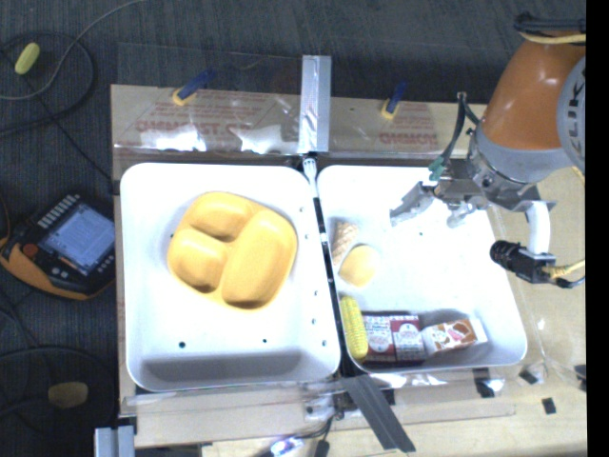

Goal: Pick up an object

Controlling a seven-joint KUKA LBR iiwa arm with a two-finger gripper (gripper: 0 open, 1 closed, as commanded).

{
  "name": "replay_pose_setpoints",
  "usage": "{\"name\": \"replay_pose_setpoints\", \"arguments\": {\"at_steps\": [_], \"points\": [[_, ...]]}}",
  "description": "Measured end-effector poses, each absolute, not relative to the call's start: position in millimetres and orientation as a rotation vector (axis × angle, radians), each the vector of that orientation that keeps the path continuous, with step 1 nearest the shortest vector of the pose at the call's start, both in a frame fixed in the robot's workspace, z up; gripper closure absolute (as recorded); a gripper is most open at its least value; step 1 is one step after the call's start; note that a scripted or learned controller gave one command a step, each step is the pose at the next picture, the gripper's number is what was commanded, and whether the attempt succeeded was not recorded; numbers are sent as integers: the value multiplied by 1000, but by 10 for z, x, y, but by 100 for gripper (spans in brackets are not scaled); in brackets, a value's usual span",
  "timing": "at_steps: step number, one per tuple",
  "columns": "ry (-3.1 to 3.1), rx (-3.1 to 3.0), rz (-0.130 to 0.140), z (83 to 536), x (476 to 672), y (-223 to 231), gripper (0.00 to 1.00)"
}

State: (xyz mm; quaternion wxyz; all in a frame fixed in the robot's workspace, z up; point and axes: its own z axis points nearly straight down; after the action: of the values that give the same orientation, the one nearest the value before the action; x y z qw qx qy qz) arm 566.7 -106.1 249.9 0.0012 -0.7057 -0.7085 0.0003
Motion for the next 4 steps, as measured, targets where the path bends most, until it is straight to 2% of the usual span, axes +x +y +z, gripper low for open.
{"name": "replay_pose_setpoints", "arguments": {"at_steps": [1,2,3,4], "points": [[-2344,-2087,2,1221,5219,-1281,0],[-2504,-1929,-11,915,4898,-1136,0],[-2546,-1842,0,1387,5811,-1642,0],[-2740,-1562,-8,932,6075,-1232,0]]}}
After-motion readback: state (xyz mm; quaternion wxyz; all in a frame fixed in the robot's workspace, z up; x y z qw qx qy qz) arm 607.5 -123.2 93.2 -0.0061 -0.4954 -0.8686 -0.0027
